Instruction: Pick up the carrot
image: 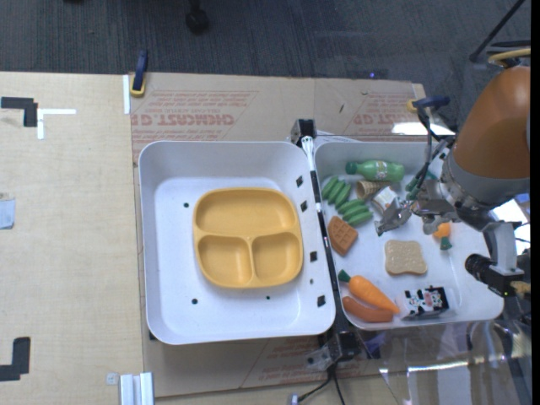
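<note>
The carrot (372,293), orange with a green top, lies slanted in the near left part of the right bin (472,306). It rests against a reddish sausage (368,311) just in front of it. My gripper (395,218) hangs over the middle of the same bin, farther back than the carrot and apart from it, between a slice of toast (406,258) and the green vegetables (347,202). Nothing shows held in it.
The left bin (160,251) holds a yellow divided plate (249,236). The right bin also holds a green bottle (377,170), a brown waffle piece (342,235), a black-and-white carton (424,301) and a small orange piece (442,229) under the arm.
</note>
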